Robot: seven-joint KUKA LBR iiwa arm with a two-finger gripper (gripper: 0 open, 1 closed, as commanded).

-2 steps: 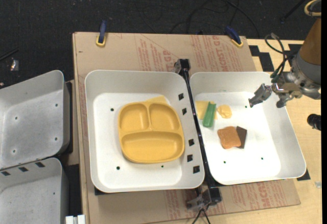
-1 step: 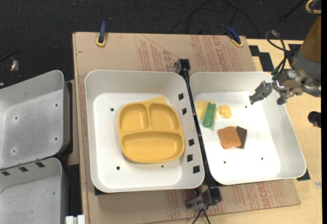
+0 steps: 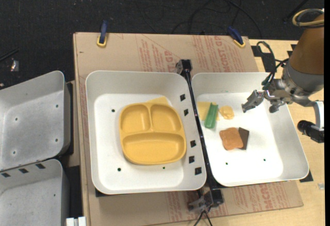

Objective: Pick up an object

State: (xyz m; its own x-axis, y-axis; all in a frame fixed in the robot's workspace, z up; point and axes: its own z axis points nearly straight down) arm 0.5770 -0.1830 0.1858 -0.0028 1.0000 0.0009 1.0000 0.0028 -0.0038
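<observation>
The right bin (image 3: 268, 165) holds several small objects near its left side. A green stick (image 3: 211, 115) lies upright in the view over a pale yellow flat piece (image 3: 202, 110). Beside it sits a small yellow lump (image 3: 227, 113). Lower down an orange-brown block (image 3: 231, 139) leans against a dark brown block (image 3: 244, 136). My gripper (image 3: 262, 103) hovers over the upper right part of this bin, to the right of the yellow lump. Its fingers are spread open with nothing between them.
The left bin (image 3: 103, 116) holds a yellow divided tray (image 3: 153, 133). A black divider (image 3: 193, 122) runs between the bins. Cardboard (image 3: 139, 49) lies under both. Grey metal panels (image 3: 31, 116) stand at the far left, and cables lie on the dark floor behind.
</observation>
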